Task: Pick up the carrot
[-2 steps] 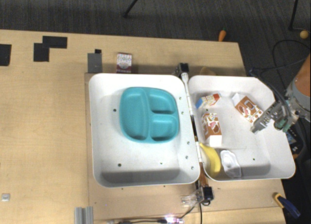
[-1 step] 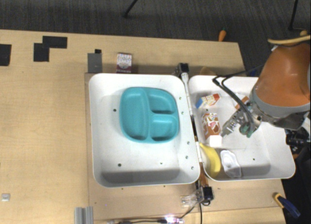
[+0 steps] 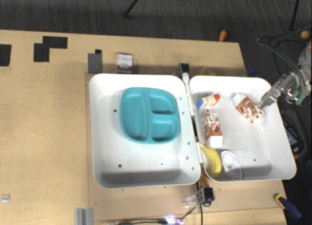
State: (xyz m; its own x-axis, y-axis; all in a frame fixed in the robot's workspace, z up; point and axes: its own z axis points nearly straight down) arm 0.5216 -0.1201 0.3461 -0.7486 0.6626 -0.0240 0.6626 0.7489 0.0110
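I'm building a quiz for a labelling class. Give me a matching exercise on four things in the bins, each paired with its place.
Things:
1. teal tray
2. banana
3. claw
4. white cup

Places:
A. over the right bin's far right part, by a carton
B. right bin, near edge, right of the banana
C. middle of the left bin
D. right bin, near left corner

Pairs: 1-C, 2-D, 3-A, 4-B
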